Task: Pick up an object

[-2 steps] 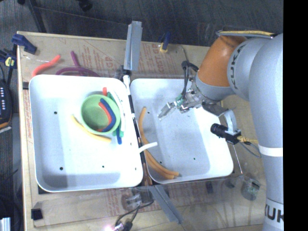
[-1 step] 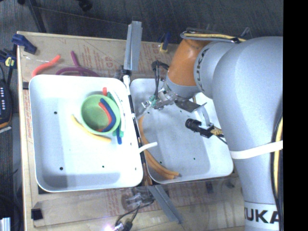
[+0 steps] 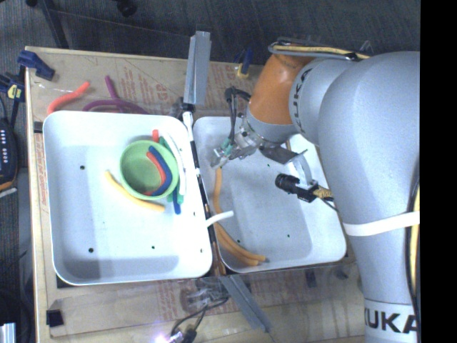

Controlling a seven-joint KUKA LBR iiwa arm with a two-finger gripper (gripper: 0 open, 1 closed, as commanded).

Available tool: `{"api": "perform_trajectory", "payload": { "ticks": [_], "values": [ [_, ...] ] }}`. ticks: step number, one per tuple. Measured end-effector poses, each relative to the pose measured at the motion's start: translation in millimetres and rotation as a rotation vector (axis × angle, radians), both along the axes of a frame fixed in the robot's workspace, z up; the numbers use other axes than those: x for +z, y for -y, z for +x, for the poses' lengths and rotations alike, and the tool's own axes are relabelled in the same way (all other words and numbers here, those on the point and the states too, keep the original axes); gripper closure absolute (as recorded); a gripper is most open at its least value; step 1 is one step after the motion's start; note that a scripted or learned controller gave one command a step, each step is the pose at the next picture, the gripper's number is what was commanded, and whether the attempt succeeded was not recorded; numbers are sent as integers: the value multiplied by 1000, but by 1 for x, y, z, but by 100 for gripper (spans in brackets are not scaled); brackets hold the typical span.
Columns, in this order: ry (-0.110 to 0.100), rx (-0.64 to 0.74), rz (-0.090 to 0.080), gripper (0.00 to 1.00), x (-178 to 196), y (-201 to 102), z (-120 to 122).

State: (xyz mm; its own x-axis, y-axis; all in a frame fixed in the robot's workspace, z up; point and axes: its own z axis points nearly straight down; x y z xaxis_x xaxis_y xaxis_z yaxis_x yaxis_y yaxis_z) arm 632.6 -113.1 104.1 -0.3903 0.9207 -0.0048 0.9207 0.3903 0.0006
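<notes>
Dark carpet surrounds a plywood bench (image 3: 107, 66) bearing 2 shallow white plastic bins. A grey arm with an orange band (image 3: 275, 84) reaches over the right bin (image 3: 285, 234), its gripper (image 3: 227, 151) low near the far-left corner; its grasp cannot be told. The left bin (image 3: 86, 241) holds a round green bowl (image 3: 146, 170) among coloured strips. Tan rubbery strips (image 3: 239, 250) lie along the right bin's left wall.

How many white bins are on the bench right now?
2. The shallow white plastic left bin holds a round green bowl with colourful sticks. The shallow white plastic right bin sits beside it, under the grey arm's gripper; the arm may hide part of it.
</notes>
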Motion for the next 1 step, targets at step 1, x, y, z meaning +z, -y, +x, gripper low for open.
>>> {"api": "perform_trajectory", "payload": {
  "ticks": [1],
  "values": [
    [-2, -309, 5, 100, 88, -64, 10]
  ]
}}
